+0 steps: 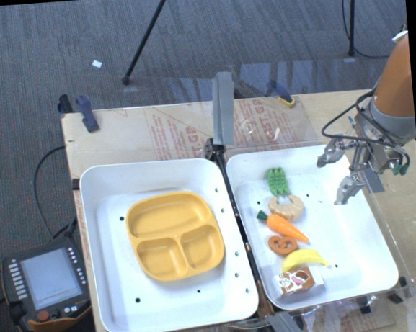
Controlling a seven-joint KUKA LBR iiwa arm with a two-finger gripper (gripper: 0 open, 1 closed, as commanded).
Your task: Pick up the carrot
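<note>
So my gripper (343, 175) is hanging over the upper right part of the right bin (361, 257), fingers spread wide with nothing between them, and the carrot (286, 227) lies well off to its left in that bin, between a cookie (286, 207) above it and a pretzel (281, 245) below. The left bin (103, 207) has a yellow tray (174, 235) in it. Both bins sit on a wooden worktop (140, 135), with dark grey carpet (53, 52) around, tripod legs (145, 38) behind and a pendant (46, 284) down on the floor at left.
</note>
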